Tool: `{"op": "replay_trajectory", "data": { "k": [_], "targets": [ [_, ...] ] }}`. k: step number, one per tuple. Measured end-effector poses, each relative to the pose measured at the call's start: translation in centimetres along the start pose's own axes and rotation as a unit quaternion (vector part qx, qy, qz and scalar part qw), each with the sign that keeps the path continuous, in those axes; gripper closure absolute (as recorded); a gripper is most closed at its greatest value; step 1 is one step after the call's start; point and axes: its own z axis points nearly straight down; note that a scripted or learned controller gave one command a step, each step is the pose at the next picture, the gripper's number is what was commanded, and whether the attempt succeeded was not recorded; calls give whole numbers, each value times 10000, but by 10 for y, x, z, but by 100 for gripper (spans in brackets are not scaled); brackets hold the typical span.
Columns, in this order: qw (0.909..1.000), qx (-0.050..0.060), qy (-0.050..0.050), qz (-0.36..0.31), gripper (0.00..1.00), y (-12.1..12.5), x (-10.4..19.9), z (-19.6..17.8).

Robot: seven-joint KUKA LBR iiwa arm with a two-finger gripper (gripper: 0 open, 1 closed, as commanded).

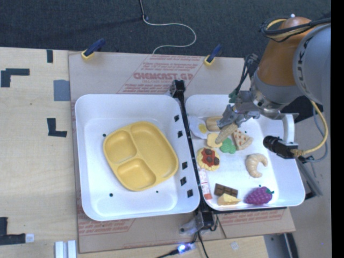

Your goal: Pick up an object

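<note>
My gripper [232,117] hangs low over the back left part of the right bin [285,190]. Right under it lie a tan bread roll [213,123] and a tan elongated piece [226,132], which reaches up to the gripper's tip. Whether that piece is held is unclear. Close by are a pizza slice [242,140], a green broccoli piece [228,147] and a yellow chunk [213,140].
Also in the right bin are a fried egg [198,127], a round pizza [208,158], a croissant [256,164], a chocolate bar [226,190], a cheese wedge [230,199] and purple grapes [259,195]. The left bin [91,112] holds a yellow compartment tray [141,155].
</note>
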Motion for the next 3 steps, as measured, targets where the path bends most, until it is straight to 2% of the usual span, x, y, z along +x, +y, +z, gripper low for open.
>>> {"op": "replay_trajectory", "data": {
  "k": [1, 2, 3],
  "targets": [
    [10000, 7, -5, 3, 100, -12, 12, 5],
    [10000, -4, -2, -2, 100, -3, 5, -11],
    [10000, 7, -7, 7, 100, -8, 2, 8]
  ]
}}
